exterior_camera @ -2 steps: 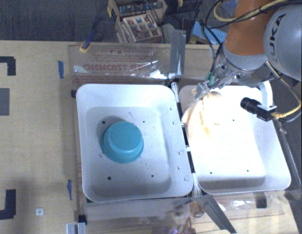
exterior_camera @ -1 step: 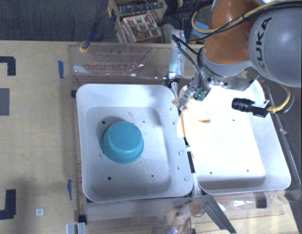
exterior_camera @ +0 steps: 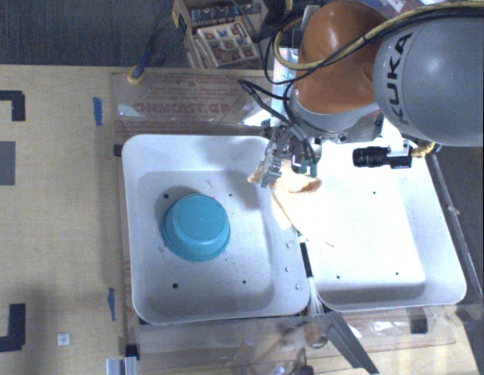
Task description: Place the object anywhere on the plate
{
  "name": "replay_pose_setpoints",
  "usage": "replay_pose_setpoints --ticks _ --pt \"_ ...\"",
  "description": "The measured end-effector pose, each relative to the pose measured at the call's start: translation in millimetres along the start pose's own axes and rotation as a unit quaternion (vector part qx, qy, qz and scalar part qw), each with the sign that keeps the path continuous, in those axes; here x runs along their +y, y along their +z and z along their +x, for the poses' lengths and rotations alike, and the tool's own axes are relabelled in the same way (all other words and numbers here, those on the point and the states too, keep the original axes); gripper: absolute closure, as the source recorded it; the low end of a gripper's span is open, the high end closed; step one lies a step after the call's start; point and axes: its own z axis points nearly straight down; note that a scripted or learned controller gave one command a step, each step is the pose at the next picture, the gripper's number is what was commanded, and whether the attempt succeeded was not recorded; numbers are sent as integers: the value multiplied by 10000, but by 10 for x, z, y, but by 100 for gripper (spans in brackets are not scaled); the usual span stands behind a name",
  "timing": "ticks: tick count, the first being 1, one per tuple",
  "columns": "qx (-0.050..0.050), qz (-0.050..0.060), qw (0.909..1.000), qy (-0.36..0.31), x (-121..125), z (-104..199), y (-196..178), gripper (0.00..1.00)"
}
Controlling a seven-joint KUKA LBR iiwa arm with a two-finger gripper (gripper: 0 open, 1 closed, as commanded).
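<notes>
Camera view: blue plate [exterior_camera: 196, 226] in left bin [exterior_camera: 148, 162]

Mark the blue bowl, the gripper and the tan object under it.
blue bowl [exterior_camera: 196, 226], camera view, on its upturned base.
gripper [exterior_camera: 292, 165], camera view, midway between its fingertips.
tan object [exterior_camera: 299, 187], camera view, on its pale middle.

A pale wooden bench [exterior_camera: 54, 209] with a light plywood grain is carrying everything here. Two shallow white plastic bins are sitting directly on it, side by side and touching along their inner edges: the left bin [exterior_camera: 148, 162] and the right bin [exterior_camera: 429, 272]. Black angular markings [exterior_camera: 11, 104] are showing on the bench's left part, and short strips of blue tape [exterior_camera: 98, 111] are sticking to the surface just beside the left bin's far corner and near its front corner.
</notes>
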Motion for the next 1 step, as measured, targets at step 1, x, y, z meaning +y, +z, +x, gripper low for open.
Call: replay_pose_setpoints --ticks 1 --pt "-24 -15 9908 -1352 425 122 -18 100"
